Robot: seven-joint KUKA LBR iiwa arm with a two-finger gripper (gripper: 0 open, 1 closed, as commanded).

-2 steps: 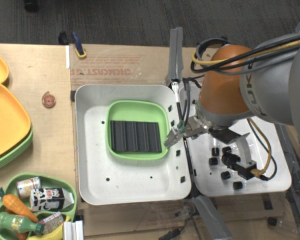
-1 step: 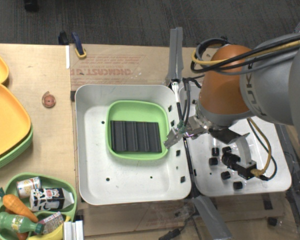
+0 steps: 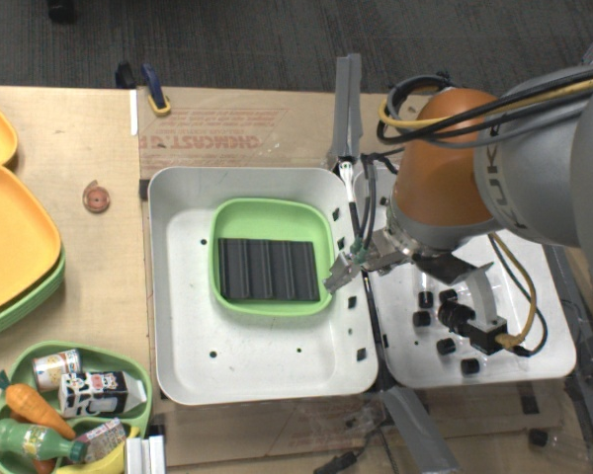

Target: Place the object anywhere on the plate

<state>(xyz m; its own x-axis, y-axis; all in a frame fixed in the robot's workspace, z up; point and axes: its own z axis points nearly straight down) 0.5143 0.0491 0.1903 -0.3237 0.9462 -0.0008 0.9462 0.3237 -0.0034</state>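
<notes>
Hovering beside the green plate (image 3: 273, 263) (dark ridged block (image 3: 268, 270) on it), gripper (image 3: 342, 273), finger state unclear.

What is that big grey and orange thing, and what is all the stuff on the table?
That is a robot arm, grey with an orange band. The camera hangs above the bench and looks down at a slant, and the arm reaches in from the right. At its tip is a pincer for picking things up. It sits by the right rim of a green plate, and I cannot tell whether it is open or shut, or whether it holds anything.

The plate lies in the left white bin, with a dark ridged block on it. The arm hangs over the right white bin. At far left are yellow plates, and at bottom left a green bowl of toy food, including a carrot.
</notes>
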